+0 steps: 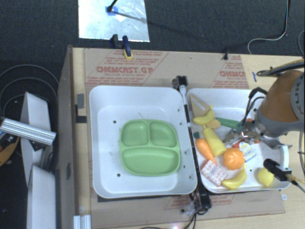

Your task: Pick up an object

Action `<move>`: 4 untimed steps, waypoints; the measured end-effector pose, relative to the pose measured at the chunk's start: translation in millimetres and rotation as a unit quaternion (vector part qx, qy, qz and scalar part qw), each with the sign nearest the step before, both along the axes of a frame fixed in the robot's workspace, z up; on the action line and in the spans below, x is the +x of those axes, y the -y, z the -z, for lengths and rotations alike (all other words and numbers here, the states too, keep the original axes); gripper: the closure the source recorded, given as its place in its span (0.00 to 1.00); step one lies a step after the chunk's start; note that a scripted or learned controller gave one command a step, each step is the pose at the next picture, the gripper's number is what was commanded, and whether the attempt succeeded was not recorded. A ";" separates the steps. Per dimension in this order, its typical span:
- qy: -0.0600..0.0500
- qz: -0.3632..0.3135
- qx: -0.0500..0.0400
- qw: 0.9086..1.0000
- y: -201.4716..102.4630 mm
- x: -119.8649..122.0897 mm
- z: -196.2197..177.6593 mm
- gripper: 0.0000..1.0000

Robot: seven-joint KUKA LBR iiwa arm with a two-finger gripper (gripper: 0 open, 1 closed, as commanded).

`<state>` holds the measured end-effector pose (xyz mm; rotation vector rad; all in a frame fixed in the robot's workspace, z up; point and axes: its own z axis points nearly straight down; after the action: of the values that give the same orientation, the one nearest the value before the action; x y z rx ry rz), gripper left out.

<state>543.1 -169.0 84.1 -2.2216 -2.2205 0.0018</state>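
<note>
The fingers (238, 135) are down inside the right bin (224, 95), just above the orange fruit (232, 159) and beside a small printed packet (247, 151). Whether they are apart or together cannot be told, and no item is seen between them. The grey arm (281, 109) enters from the right, over the bin's right rim.

All loose items lie in the right bin. Nearest the camera, along the front wall, are:
- a yellow banana (237, 180), curved under the orange fruit;
- a lemon (265, 176), to the right of it;
- a red-and-white packet (213, 171), to the left, touching the banana's end.

Behind these, a carrot (205, 149) and a yellow bottle-shaped item (215, 141) lie side by side at a slant, left of the orange fruit. Farther back, a green item (230, 123) lies next to a second banana (205, 117).

The left bin (107, 128) holds 1 green plate (150, 146) with 3 compartments, lying flat near its centre.

The 2 bins stand side by side on the worktop (157, 66), which is covered with printed cardboard.
</note>
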 end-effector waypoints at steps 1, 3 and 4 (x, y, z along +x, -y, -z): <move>0.000 -0.003 0.001 1.000 -61.9 -58.5 0.0 0.00; 0.001 -0.005 0.001 1.000 -11.9 30.1 -32.2 0.00; 0.001 -0.006 0.002 1.000 -91.6 33.6 -37.7 0.00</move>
<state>576.7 -77.4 121.8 -2.2085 -2.2322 -0.0044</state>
